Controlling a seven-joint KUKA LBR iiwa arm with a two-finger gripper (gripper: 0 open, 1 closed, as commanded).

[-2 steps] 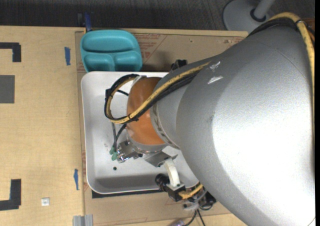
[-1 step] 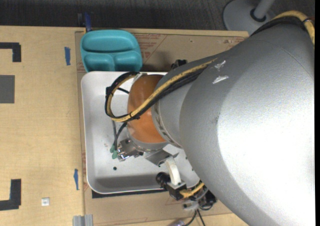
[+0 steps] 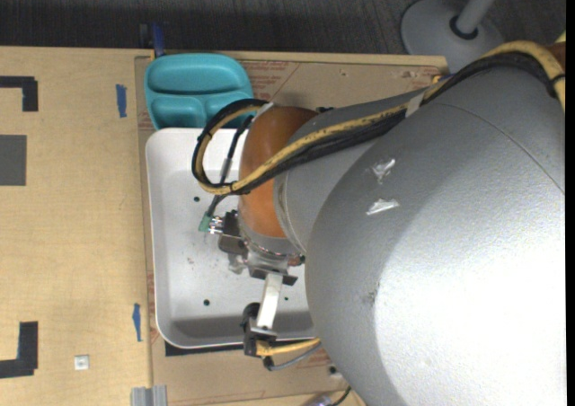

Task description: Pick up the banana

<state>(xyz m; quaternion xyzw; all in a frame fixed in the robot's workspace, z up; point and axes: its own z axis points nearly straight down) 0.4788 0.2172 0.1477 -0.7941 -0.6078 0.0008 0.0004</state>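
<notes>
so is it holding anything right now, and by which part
Cannot tell. The arm hangs low over the white bin and covers whatever lies beneath it, so no hold can be confirmed from this view.

Bin [image 3: 171, 242]: white, dark specks [image 3: 207, 303] | container [image 3: 198, 85] at bin's far end: teal | desk [image 3: 72, 216] around bin: tan, black marks [image 3: 27, 94], blue tape [image 3: 121, 101] | arm [image 3: 449, 233] over bin: grey, orange band [image 3: 265, 180]

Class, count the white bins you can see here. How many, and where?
1. The white bin lies left of centre, just below a teal tray, its right part covered by the arm. The arm may hide another.
</notes>
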